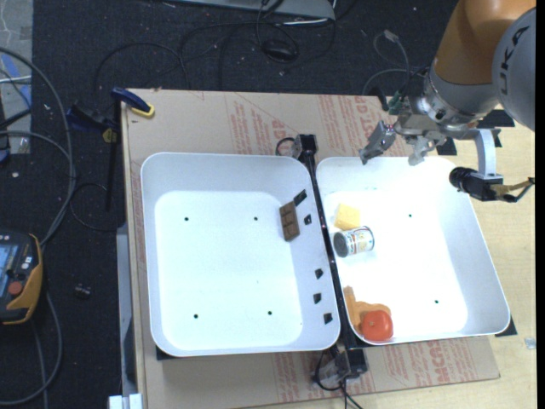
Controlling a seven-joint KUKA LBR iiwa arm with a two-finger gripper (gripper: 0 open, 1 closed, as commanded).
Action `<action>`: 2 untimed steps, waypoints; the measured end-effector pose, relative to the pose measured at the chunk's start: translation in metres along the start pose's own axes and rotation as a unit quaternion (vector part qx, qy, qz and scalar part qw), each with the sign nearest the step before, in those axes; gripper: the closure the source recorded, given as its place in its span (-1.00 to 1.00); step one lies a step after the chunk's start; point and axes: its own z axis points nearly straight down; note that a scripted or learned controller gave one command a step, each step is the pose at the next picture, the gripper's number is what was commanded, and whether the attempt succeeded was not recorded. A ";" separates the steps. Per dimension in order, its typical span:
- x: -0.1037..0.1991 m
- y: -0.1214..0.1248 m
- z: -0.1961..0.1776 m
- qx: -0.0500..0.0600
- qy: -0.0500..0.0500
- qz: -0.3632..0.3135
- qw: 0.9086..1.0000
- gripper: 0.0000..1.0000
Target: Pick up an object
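While the end effector (395,148) hangs spread and unladen, cables (281,51) litter the dark floor (77,49).

A robotics lab: a grey and orange robot arm (490,49) over 2 white bins (170,186) on a cardboard-covered bench (247,122), loose cables (60,143) across dark carpet.

Two smooth white plastic bins (226,170), faintly glossy, on a matt brown cardboard sheet (247,118) printed in red. Shiny metal can (354,242) with paper label at centre right; matt yellow block (347,216) above it; glossy red plastic tomato (376,324) below. Matt dark brown bar (289,221). Rough black carpet (68,32) at upper left.
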 end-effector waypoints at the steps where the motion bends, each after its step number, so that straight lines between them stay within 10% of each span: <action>1: -0.003 0.006 0.046 0.002 0.000 0.000 1.000 -1.00; 2: 0.002 -0.001 0.106 0.003 0.000 0.000 1.000 -1.00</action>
